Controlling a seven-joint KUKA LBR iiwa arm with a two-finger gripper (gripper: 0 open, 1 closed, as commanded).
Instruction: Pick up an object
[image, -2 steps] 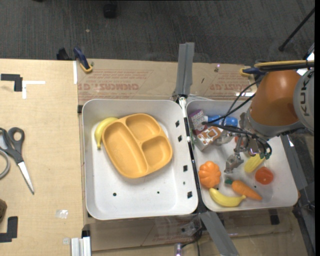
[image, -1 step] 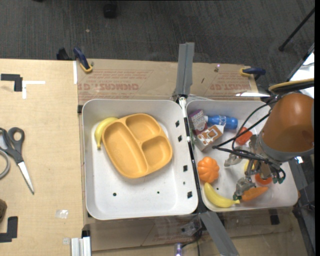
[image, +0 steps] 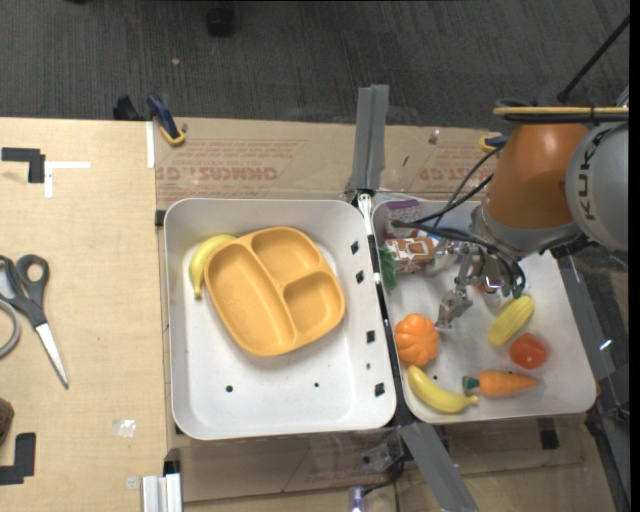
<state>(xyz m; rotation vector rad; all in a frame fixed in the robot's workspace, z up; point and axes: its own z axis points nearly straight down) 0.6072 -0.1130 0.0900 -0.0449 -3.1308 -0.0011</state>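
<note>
Toy food lies scattered in the right bin (image: 560, 400): an orange pumpkin (image: 417, 339) near the bin's left wall, a yellow banana (image: 437, 391) just below it, a carrot (image: 506, 382) to the banana's right, a red tomato (image: 528, 351) above the carrot, a yellow corn cob (image: 511, 319) tilted above the tomato, and a small printed carton (image: 413, 252) toward the far left corner. All are glossy and brightly coloured, each lying on the white floor with none stacked on another. The bench (image: 90, 330) is pale wood, with scissors (image: 38, 310) lying at its left edge, black tape marks near the corners, and a strip of brown cardboard (image: 260, 160) behind the bins; beyond that the floor is dark grey. The left bin (image: 270, 400) holds an orange divided plate (image: 272, 290) with a second banana (image: 205, 262) curled against its left rim. The grey arm with its orange band reaches in from the right, and the gripper (image: 462, 300) hangs over the middle of the right bin, between the carton and the corn cob, above and to the right of the pumpkin. Whether its jaws are spread or closed cannot be told at this angle, and nothing is visibly between them.
</note>
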